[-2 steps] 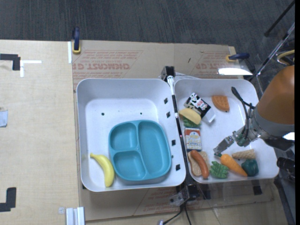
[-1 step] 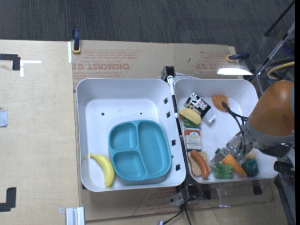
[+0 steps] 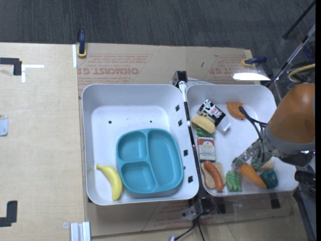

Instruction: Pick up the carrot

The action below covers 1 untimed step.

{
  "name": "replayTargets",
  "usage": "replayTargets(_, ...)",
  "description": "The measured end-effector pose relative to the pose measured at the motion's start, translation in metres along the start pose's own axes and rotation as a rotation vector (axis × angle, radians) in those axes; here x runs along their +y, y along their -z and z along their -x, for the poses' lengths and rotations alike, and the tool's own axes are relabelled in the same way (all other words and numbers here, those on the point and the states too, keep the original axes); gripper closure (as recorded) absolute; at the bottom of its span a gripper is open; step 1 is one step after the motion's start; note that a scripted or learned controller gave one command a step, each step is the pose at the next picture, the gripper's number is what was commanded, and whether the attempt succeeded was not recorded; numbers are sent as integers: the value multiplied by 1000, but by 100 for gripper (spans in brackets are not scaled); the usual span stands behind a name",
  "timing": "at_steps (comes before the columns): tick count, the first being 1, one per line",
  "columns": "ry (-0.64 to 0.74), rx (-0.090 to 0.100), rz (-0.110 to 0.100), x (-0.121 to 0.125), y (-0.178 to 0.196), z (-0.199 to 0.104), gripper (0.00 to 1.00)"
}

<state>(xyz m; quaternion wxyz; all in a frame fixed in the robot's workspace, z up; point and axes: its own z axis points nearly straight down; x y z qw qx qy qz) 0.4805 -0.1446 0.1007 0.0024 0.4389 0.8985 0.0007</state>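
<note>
We see the carrot (image 3: 252, 175) — orange, tapered, lying flat at a slant — near the front right corner of the right bin (image 3: 261, 92).

Arm (image 3: 296, 119) low, wrist bent down

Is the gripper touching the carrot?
Cannot tell: in the camera view the gripper sits right at the carrot's upper end, with neither contact nor gap plainly visible.

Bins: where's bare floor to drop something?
Left bin: open strip along the back wall, behind the tray; banana fills the front-left corner. Right bin: small patch mid-floor. Its front, around the carrot and gripper, is crowded.
</note>
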Motion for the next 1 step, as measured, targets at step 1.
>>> replayTargets(1, -216, 0, -2, 58, 91, -60, 100)
